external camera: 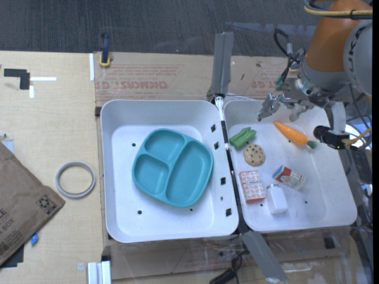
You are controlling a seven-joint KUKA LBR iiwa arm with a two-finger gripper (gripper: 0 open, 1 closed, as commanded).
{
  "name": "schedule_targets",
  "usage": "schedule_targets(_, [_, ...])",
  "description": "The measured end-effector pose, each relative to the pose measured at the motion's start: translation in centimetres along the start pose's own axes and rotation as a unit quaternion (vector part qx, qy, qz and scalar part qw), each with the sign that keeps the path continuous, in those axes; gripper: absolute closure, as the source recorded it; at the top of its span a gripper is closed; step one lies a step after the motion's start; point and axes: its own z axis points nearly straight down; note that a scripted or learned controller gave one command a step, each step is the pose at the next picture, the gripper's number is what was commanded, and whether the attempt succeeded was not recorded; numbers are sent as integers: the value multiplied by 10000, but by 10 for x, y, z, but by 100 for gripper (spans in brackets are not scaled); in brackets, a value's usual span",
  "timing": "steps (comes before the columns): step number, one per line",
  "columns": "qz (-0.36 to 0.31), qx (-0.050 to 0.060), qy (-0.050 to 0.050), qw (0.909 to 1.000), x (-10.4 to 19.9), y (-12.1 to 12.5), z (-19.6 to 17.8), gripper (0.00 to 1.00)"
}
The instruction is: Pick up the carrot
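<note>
The cardboard sheet [160, 78] lying behind the two bins carries red printing that reads upside down from this view; the letters look like "CHEMCZL GR", though the ends of the word run out of clarity. On the brown paper bag [23, 200] at the left edge, a small square code mark sits near its right corner, and a few dark letters near the bottom edge may read "BOX". The small red-and-white packet [252, 186] in the right bin bears print too fine to make out.
</note>
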Motion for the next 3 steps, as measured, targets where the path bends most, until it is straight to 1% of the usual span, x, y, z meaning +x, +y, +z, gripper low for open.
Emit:
schedule_targets(1, [-331,-15,-6,9995,-20,21,-40,0])
schedule_targets(2, [-522,-2,-2,9986,-70,20,77,0])
schedule_targets(3, [-985,-12,-4,9951,-101,-3,105,0])
